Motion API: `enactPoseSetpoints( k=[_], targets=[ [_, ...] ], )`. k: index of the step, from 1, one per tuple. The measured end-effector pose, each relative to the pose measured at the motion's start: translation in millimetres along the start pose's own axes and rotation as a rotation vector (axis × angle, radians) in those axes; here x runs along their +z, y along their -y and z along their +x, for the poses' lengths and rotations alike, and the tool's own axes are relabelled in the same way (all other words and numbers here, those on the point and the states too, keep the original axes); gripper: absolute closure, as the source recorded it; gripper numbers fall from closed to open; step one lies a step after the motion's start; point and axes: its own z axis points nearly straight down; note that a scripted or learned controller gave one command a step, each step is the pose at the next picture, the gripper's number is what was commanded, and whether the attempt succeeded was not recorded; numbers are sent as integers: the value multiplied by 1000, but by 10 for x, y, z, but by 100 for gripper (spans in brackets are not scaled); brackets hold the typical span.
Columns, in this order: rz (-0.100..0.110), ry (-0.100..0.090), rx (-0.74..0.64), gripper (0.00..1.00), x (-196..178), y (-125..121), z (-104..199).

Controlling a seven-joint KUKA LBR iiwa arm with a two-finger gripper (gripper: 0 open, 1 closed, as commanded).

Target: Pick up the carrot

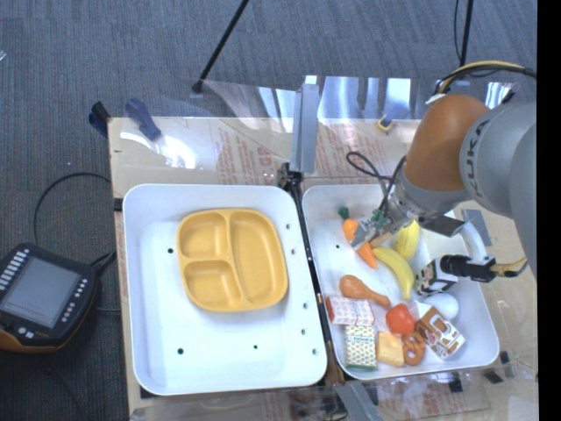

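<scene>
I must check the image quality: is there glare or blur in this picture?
Camera view: strong glare on the plastic sheet behind the left bin; the small toys beside the carrot look soft, so the tool is hard to read.

A single fixed camera hangs above the worktop (219, 160) and looks down at a slant, far enough off to take in the left bin (158, 323), the right bin (478, 323) and carpet beyond. The arm (456, 152) enters from the right; the far edge seems nearest the frame's top.
</scene>
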Motion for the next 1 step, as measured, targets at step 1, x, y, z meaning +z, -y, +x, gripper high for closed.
enactPoseSetpoints(
  k=[1],
  targets=[
    [3,-1,150,100,-903,-501,751]
  ],
)
